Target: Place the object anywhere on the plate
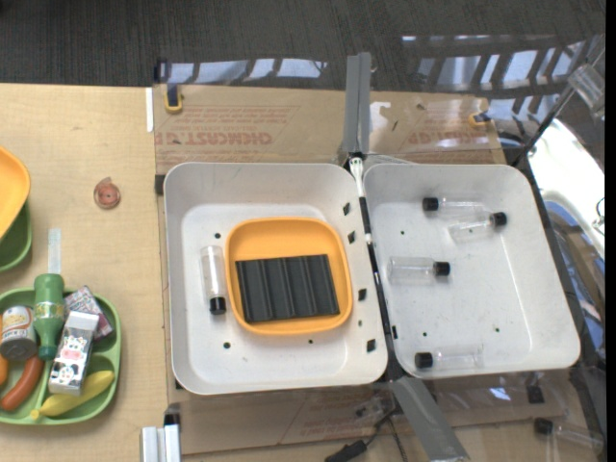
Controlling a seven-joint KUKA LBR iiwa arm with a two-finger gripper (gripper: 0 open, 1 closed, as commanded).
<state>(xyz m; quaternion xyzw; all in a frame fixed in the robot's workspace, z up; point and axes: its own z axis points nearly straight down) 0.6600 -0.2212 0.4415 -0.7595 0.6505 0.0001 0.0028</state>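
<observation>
- Picking the clear black-capped vial (210,269) near the left bin's (192,354) left wall, just beside the orange plate (287,231): grasp across its middle.
- Releasing low over the ribbed dark insert (289,289), limiting rolling.
- Gripper state: cannot tell.

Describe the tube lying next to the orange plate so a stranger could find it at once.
Look in the left bin, which holds the orange plate. Just left of the plate lies one clear tube, its black cap toward the viewer. The other tubes are all in the right bin.
</observation>
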